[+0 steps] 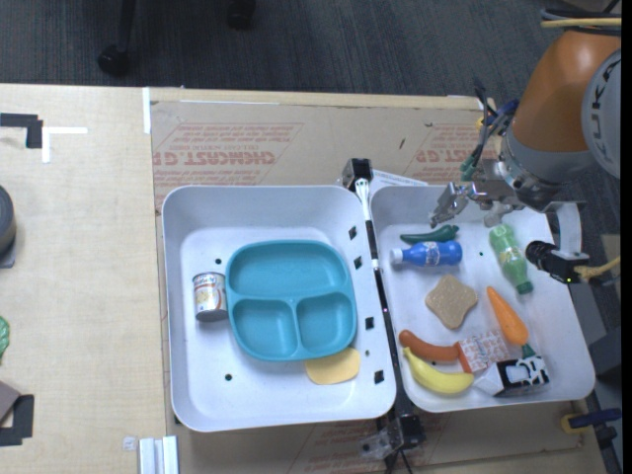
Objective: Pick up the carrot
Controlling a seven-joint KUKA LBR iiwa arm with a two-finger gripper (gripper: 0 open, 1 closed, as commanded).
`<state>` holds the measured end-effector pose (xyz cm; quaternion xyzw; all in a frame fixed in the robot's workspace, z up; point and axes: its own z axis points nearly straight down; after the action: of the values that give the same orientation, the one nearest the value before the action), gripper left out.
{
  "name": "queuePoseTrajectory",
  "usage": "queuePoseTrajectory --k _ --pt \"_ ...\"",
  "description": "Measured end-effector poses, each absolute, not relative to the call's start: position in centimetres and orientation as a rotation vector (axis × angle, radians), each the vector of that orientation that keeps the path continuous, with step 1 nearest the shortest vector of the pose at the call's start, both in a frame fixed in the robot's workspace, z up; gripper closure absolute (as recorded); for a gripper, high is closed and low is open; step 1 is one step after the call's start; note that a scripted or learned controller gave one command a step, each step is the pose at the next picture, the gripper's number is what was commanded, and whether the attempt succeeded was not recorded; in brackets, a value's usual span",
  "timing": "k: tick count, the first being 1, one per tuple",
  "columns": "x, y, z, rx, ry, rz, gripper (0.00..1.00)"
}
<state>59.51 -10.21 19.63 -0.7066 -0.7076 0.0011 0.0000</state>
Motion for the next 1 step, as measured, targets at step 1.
queuePoseTrajectory --k 1 --pt "52.66 -12.19 9.33 -2.147 -2.297 -0.002 0.0"
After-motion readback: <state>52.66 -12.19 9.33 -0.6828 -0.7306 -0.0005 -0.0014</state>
